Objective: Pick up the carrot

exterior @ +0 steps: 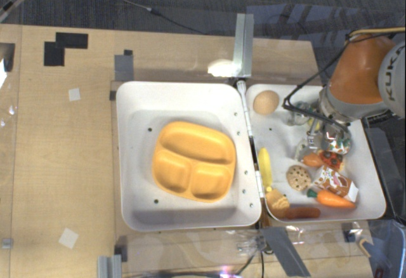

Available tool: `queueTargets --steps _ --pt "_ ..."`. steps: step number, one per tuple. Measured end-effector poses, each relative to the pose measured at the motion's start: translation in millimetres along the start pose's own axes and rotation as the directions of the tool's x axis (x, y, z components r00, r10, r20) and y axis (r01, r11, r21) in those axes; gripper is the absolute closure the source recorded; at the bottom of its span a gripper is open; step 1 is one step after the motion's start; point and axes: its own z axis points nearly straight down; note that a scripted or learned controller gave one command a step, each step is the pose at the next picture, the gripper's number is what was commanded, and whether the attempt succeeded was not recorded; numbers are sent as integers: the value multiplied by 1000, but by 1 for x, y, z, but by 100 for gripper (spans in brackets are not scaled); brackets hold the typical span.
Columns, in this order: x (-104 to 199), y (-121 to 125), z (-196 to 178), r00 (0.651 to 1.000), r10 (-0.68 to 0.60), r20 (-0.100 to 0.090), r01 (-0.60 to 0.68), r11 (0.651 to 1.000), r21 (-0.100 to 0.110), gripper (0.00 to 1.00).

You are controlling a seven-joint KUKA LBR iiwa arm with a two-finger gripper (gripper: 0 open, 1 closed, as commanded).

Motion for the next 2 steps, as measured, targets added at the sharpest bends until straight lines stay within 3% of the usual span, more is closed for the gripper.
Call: queueTargets --steps 1,2 --pt "62 7 1 1000 31 4 -31 1000 1 0" --pt "14 3 -22 930 367 1 -367 930 0 0"
